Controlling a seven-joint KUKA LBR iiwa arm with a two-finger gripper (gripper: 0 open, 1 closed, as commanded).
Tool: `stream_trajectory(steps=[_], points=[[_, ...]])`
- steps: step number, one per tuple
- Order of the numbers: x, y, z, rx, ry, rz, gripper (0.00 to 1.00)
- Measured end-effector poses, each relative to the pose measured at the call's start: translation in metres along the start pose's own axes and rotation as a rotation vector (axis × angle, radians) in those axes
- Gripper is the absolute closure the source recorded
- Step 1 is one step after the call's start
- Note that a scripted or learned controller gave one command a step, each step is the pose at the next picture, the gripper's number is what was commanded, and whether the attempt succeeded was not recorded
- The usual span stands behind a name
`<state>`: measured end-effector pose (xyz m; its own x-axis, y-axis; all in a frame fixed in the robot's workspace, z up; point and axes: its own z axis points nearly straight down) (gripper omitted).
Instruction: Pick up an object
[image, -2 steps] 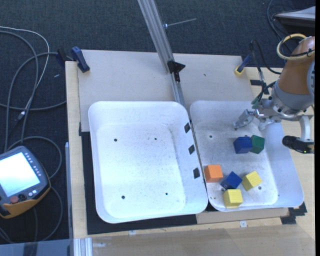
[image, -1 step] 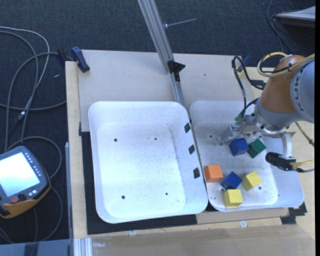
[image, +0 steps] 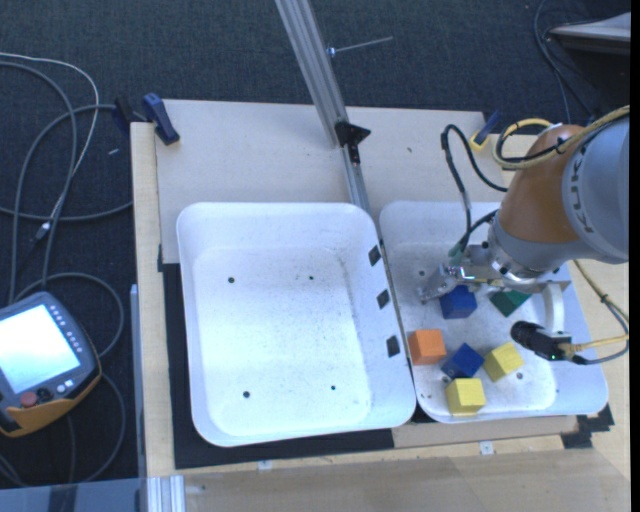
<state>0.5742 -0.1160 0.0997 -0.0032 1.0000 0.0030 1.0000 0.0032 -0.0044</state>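
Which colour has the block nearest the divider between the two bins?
Orange. The orange block lies at the right bin's left edge, seen clearly in the camera view.

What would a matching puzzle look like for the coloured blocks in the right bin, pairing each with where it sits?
Things:
1. orange block
2. green block
3. blue block by the gripper
4. yellow block lowest in view

Places:
A. partly hidden under the arm's wrist
B. at the bin's near edge, below another blue block
C. closest to the wall between the bins
D. just below the gripper's tip

Pairs: 1-C, 2-A, 3-D, 4-B
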Motion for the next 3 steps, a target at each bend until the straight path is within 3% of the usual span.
stream_trajectory(steps=[1, 2, 3], points=[[-0.002, 0.002, -0.011, -0.005, -0.001, 0.003, 1.00], [0.078, 0.033, -0.105, -0.014, -0.001, -0.006, 1.00], [0.175, 0.033, -0.161, -0.010, 0.002, -0.007, 1.00]])
